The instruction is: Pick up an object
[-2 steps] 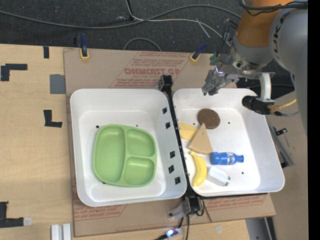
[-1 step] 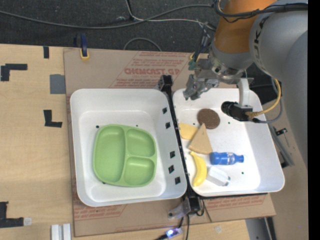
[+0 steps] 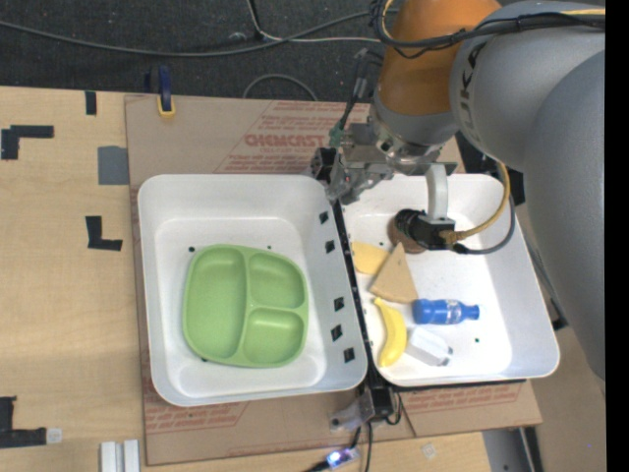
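**Risk of striking the shared bin wall instead of an object**

Hovers with the tool (image 3: 346,173) low over the far end of the wall where the left bin (image 3: 147,264) and the right bin (image 3: 526,308) meet; cannot tell from this angle whether spread or pressed together; shows nothing pinched.

Offers several candidates for the pick: in the right bin, a pale yellow wedge (image 3: 366,258) just beside the shared wall and touching a tan triangular slice (image 3: 396,279); nearer the front, a banana (image 3: 391,332), a blue bottle (image 3: 443,312) and a small white packet (image 3: 429,348); in the left bin, lying flat, a green divided plate (image 3: 246,305).

Risks, by descending straight from here, meeting the rims rather than any object, then jamming or shoving both bins across the counter (image 3: 59,293); risks, in going for the yellow wedge so near the wall, landing one side on the rim and closing on air; with wedge and slice touching, risks nudging one away or dragging both; with the bottle, probably risks a roll out of the grasp; with the plate, probably finds no purchase except at the edge.
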